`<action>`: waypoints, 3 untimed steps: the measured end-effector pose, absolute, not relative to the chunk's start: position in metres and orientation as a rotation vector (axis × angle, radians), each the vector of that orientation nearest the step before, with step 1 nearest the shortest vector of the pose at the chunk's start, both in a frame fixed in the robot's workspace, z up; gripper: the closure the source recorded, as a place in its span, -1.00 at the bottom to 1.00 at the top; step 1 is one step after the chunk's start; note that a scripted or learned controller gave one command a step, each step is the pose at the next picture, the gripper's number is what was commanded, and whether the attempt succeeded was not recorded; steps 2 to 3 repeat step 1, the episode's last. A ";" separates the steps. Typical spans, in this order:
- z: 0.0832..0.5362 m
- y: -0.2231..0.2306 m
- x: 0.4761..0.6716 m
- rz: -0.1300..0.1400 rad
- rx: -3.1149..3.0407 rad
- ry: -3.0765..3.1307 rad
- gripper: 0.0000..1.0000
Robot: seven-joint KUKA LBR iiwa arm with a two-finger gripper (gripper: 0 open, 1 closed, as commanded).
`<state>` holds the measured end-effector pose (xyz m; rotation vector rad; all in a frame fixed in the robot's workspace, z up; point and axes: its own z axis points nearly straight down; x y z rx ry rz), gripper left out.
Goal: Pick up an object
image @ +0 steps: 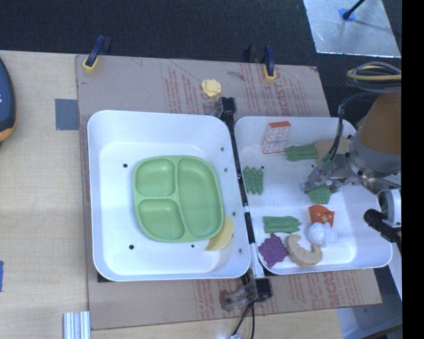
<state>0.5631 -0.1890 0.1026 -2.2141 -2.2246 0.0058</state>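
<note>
Jaws (324, 182) sit low in the right bin (367, 260), over a small green piece (321, 193); whether they are parted or clenched cannot be told. Working left to right, the green tray (178, 198) in the left bin (106, 189) is irrelevant. Centre over the green piece and descend squarely, avoiding the neighbouring red piece (321, 215).

The arm (379, 129) comes in from the right side of the view, its orange band above the grey wrist. The wrist bends down and to the left. The gripper (319, 182) hangs low at the end of it, pointing down; its fingers are too small and dark to read clearly.
</note>
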 end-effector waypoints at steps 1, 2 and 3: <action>0.197 -0.066 0.508 -0.006 -2.201 -2.236 1.00; 0.197 -0.066 0.508 -0.006 -2.201 -2.236 1.00; 0.197 -0.066 0.508 -0.006 -2.201 -2.236 1.00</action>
